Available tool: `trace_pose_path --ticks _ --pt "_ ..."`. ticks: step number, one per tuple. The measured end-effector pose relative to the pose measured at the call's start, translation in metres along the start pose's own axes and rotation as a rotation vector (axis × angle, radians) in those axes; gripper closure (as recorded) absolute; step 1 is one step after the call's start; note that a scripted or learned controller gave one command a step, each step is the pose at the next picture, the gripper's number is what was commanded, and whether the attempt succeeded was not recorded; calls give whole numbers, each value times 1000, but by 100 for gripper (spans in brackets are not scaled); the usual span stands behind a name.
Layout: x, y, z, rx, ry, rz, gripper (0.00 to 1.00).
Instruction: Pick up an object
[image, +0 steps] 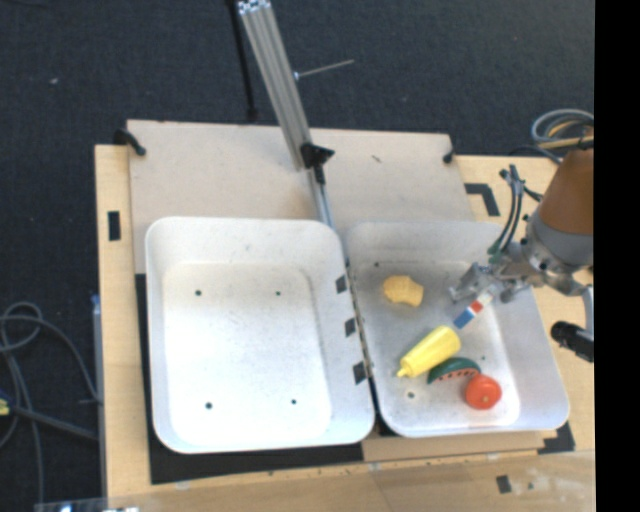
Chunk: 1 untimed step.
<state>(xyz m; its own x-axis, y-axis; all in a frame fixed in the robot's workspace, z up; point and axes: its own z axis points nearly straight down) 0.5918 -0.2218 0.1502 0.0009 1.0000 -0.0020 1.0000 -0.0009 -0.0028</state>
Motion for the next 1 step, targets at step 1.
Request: trace_pose_path --ticks 1 --pt "-1 2 -15 -8 -2 2 100"
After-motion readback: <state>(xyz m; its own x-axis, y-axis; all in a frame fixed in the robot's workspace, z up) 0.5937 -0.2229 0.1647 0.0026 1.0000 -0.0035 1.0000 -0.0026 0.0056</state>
